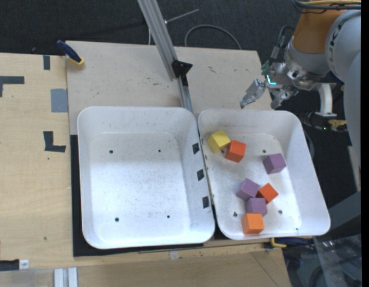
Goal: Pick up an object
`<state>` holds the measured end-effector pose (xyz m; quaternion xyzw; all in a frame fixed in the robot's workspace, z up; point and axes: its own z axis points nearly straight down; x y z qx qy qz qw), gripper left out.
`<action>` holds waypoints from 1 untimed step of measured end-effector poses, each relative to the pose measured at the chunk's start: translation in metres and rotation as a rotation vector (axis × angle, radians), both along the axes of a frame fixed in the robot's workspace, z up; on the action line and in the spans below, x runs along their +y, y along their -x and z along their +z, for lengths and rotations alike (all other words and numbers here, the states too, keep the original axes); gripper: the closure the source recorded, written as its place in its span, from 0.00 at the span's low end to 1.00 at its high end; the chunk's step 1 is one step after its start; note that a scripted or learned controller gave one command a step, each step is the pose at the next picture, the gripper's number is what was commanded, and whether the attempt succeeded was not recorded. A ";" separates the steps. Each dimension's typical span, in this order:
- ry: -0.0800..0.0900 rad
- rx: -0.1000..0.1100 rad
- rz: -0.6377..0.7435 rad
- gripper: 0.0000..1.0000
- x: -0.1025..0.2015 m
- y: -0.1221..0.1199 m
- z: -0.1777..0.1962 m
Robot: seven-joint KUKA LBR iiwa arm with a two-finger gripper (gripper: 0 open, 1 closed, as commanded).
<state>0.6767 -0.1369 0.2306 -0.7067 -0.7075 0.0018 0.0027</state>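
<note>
My tool (256,94) hung just above the far rim of the right bin (310,160), over the tabletop (130,76), and it gripped nothing; whether it was spread or pressed together I could not tell from this slant. My grey arm (345,34) with its orange band reached in from the right. All the blocks lay in the right bin, well apart from my tool. A yellow block (219,140) sat near the bin's far left corner, touching an orange block (235,150) just beside it. A purple block (274,162) lay alone toward the right wall. Nearer the front, a second purple block (248,188) sat just beside a small orange block (268,192), with a third purple block (256,206) right below them and another orange block (252,223) touching that one at the front. The left bin (88,160) stood beside the right one, their rims meeting. A metal rail (157,28) slanted across the tabletop toward the seam between the bins, and a blue-and-yellow object (70,52) lay at the tabletop's far left corner.
</note>
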 end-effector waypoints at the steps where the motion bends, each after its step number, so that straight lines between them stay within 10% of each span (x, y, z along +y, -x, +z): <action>1: 0.003 -0.004 0.001 0.00 0.000 -0.001 0.003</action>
